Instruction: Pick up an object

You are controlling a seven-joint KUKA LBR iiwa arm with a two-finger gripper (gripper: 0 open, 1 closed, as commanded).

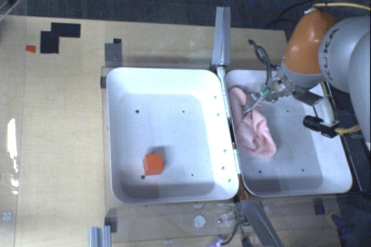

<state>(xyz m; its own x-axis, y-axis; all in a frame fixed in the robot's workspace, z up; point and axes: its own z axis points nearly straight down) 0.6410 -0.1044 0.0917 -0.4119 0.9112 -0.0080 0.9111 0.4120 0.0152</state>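
Seen from above at a slant, the bench (58, 141) carries two shallow white bins side by side. The left bin (165, 80) holds one small orange block (153, 164), lying near its front left part, well apart from the walls. The right bin (324, 176) holds a pink cloth (254, 130), crumpled and stretched from the back left corner toward the middle, close along the wall shared with the left bin.

The arm (342, 48) reaches in from the right, its orange band over the back edge of the right bin. The gripper (262, 98) points down and left, its tip at the upper part of the cloth, touching it or just above it. Whether the jaws are wide or narrow cannot be told; they are too small and blurred here.

On the bench's far left lie black patches (58, 36) and a small orange mark (31, 49). No writing or brand can be read anywhere.
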